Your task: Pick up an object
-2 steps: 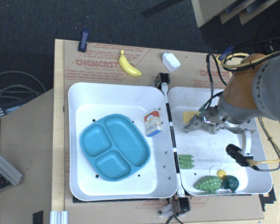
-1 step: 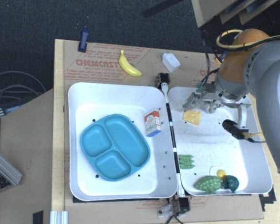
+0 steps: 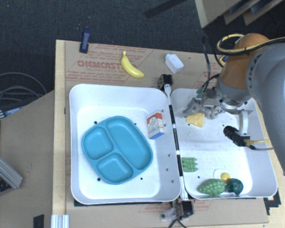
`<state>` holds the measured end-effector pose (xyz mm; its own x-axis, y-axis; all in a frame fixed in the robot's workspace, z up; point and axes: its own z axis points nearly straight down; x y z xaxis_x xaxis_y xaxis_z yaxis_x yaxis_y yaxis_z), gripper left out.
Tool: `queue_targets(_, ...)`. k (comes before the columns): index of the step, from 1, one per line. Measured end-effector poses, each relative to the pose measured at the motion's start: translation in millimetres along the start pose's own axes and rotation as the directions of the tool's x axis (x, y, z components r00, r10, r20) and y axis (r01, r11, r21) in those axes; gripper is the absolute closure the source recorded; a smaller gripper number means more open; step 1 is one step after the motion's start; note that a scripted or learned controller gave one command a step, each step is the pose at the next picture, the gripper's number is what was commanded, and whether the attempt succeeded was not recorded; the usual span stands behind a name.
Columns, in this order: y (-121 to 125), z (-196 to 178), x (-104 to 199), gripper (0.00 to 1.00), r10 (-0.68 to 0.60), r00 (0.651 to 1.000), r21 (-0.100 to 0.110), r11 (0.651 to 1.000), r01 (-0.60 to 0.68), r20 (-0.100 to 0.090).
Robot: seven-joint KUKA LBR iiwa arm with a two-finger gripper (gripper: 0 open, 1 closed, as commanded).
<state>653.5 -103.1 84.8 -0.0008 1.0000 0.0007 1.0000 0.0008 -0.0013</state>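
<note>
My gripper (image 3: 201, 110) hangs over the far left part of the right bin (image 3: 263, 166), its fingers open. A yellow cheese wedge (image 3: 196, 120) lies on the bin floor just in front of the fingertips, and nothing sits between them. Nearer the front of this bin lie a green pea pod (image 3: 188, 163), a bumpy green vegetable (image 3: 211, 187), a small yellow piece (image 3: 224, 177) and a dark teal piece (image 3: 235, 186). The left bin (image 3: 79, 111) holds a blue divided plate (image 3: 116, 149) and a small red and white carton (image 3: 155, 125).
On the bench behind the bins lie a yellow banana (image 3: 131, 66), a white block (image 3: 174, 63) and a blue item (image 3: 85, 40). The arm's orange band (image 3: 238, 64) and grey body cover the right bin's far right corner. A black part with a yellow wire (image 3: 234, 135) hangs beside the gripper.
</note>
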Motion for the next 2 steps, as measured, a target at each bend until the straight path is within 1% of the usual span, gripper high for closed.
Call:
queue_targets(1, 13.3, -0.1, 1.3, 0.00, 0.000, 1.000, -0.003, 1.000, 0.000, 0.002)
queue_targets(2, 13.2, -0.2, 6.8, 0.00, 0.000, 1.000, -0.002, 1.000, 0.000, 0.001)
